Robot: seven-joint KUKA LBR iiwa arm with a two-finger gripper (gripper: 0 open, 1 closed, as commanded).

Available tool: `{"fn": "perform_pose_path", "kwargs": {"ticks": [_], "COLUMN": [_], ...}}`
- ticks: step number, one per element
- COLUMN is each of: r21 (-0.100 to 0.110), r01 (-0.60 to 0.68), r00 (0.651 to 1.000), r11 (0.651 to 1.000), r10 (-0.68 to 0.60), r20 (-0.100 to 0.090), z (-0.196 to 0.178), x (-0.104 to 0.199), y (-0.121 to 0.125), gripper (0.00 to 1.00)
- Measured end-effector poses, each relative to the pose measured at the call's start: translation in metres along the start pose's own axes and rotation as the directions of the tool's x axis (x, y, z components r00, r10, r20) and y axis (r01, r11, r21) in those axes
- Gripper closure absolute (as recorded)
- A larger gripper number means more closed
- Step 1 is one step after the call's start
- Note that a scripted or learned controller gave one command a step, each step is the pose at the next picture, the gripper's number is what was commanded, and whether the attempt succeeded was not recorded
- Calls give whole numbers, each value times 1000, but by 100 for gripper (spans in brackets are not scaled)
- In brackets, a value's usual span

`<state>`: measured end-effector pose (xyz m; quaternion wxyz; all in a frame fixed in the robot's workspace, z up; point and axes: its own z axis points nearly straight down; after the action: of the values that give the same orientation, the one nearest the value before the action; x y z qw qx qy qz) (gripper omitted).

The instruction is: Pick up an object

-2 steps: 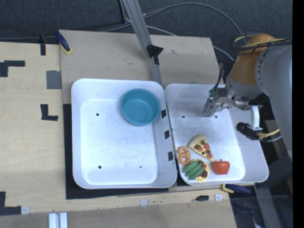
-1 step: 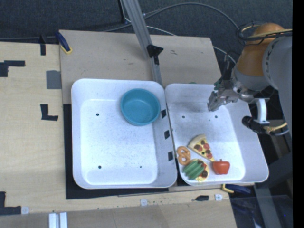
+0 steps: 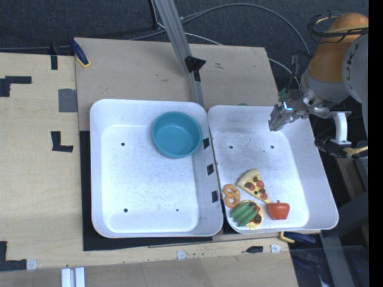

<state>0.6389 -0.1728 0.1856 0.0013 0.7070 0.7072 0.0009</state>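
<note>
Over right bin's [image 3: 299, 160] far corner, arm [image 3: 335, 64] hovers.

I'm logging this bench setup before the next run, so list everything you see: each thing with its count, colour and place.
Shallow plastic bins: 2, white, side by side on the bench; left bin, right bin.
Round bowl: 1, blue, far right corner of the left bin.
Toy pizza slice: 1, yellow with red spots, near part of the right bin.
Toy pretzel: 1, orange-brown, left of the pizza slice.
Green toy vegetable: 1, green, near edge of the right bin.
Red toy tomato: 1, red, right of the green vegetable.
Gripper: 1, grey, above the right bin's far right corner.
</note>
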Motion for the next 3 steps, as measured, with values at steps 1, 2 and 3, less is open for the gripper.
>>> {"fn": "perform_pose_path", "kwargs": {"ticks": [1,2,3], "r21": [-1,3,4], "r01": [1,3,4], "r00": [1000,1000,1000], "r11": [1000,1000,1000], "r10": [-1,-3,-4], "r20": [0,-1,-2], "z": [-53,-58,-47], "x": [4,49,107], "y": [10,13,16], "gripper": [100,100,100]}}
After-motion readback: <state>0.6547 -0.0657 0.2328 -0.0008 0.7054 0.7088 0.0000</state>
